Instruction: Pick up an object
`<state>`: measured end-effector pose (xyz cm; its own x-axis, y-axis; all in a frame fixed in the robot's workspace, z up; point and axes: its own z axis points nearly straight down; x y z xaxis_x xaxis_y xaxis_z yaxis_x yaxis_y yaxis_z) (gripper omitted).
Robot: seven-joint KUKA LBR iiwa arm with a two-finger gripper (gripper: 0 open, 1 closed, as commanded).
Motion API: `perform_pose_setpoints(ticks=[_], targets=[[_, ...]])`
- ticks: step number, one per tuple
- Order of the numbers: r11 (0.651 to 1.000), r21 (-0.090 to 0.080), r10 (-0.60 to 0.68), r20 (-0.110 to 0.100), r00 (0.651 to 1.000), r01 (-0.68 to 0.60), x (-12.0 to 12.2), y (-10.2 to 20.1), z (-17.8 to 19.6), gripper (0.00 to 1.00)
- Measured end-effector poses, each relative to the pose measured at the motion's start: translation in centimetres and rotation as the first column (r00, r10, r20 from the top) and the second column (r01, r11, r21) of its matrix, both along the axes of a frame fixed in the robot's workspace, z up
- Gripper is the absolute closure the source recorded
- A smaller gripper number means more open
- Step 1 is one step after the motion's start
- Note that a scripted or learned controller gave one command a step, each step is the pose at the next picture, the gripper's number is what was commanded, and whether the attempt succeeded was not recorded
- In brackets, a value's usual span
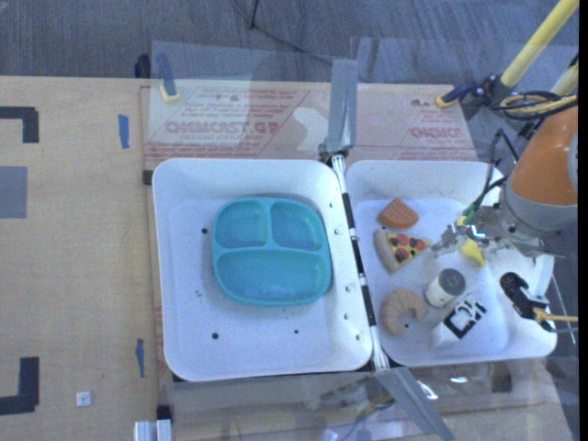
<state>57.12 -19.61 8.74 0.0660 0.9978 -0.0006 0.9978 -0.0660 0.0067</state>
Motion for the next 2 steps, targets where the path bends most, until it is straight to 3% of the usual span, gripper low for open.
perform_pose_setpoints(ticks=[1, 2], targets=[[1.0, -0.005, -0.005, 0.005, 1.0, 0.005, 0.1, -0.4, 1.1, 1.0], [1.0, 0.0, -0.014, -0.005, 1.0, 0.014, 4.3, 5.1, 14.0, 1.0]])
